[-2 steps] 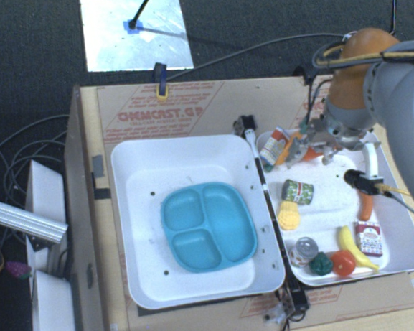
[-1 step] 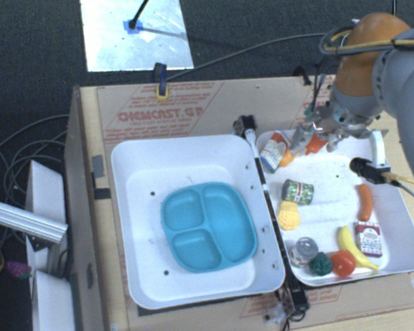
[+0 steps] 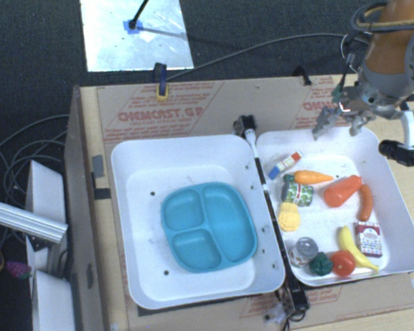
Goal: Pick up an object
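**Still above the rim: choosing a clean first grasp**

Now we are at the approach, with nothing lifted yet. Our gripper (image 3: 340, 121) hangs over the far edge of the right bin (image 3: 401, 202), its fingers (image 3: 321, 125) apart and bare, nothing between them. We take the right bin as our landmark for all that follows.

Every candidate lies inside that bin. Near its far-left corner sits a small white tube with red and blue ends (image 3: 283, 165); just nearer than that, a carrot (image 3: 312, 177) points toward the bin's middle. An orange-red pepper (image 3: 342, 190) lies at the centre, with a sausage (image 3: 365, 201) just beside it toward the right wall. A green can (image 3: 297, 193) and a corn cob (image 3: 289, 217) sit along the left wall. At the near end a banana (image 3: 352, 248), a red carton (image 3: 369, 239), a tomato (image 3: 343, 262), a dark green piece (image 3: 320, 263) and a silvery round thing (image 3: 306, 248) crowd together.

We judge the carrot or the pepper the best pick: both are close to the gripper and have bare bin floor around them. We should descend straight down, with the fingers set across the narrow width, not along the length. The near-end cluster invites a fouled grasp, since things there touch or nearly touch. The left bin (image 3: 142, 203) beside it holds a blue divided tray (image 3: 209, 226) and need not concern us.
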